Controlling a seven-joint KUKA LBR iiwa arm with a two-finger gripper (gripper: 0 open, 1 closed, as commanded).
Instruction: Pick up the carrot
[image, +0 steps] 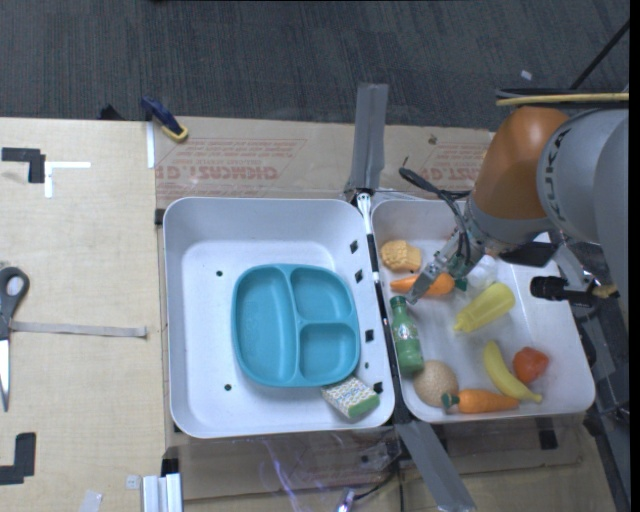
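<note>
While the carrot (424, 285) lies close to the right bin (560, 400)'s left wall, the arm (560, 170) slants down; end effector (447, 268) clamps it.

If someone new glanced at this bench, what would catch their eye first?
Probably the grey and orange arm reaching in from the right, its gripper low over a carrot in the right bin. Next, the teal divided plate in the middle of the left bin.
</note>
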